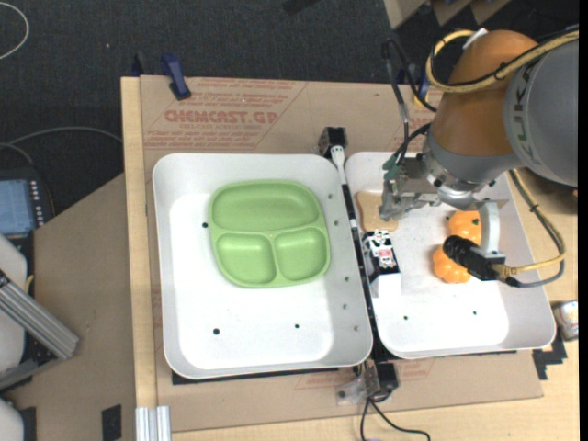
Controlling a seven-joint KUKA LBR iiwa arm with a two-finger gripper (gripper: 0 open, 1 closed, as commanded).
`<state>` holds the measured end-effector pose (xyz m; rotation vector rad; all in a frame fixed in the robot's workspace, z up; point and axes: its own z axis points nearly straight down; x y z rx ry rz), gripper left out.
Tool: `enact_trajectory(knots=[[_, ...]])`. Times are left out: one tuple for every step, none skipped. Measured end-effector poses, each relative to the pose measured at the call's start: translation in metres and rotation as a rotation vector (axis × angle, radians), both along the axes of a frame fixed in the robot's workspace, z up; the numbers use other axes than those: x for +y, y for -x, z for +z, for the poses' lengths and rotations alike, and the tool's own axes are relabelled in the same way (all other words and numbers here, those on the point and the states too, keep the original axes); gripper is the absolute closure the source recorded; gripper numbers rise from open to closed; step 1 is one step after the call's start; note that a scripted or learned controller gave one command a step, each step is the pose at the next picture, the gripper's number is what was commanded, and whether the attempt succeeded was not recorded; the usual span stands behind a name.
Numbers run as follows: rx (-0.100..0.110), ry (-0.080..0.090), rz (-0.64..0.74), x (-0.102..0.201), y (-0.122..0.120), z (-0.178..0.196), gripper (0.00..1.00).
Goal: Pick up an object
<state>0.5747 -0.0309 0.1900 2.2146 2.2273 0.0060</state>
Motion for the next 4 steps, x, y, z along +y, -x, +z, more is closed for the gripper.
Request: enact_trajectory(knots=[[0.001, 0.004, -0.011, -0.069, -0.018, -0.034, 1.00], [0.007, -0.002, 0.001, 0.026, 0.030, -0.004, 1.00], [-0.007, 0.005, -0.010, -0.027, 0.036, 0.078, 1.00], [0.007, -0.001, 0.000, 0.036, 0.098, 0.093, 1.00]])
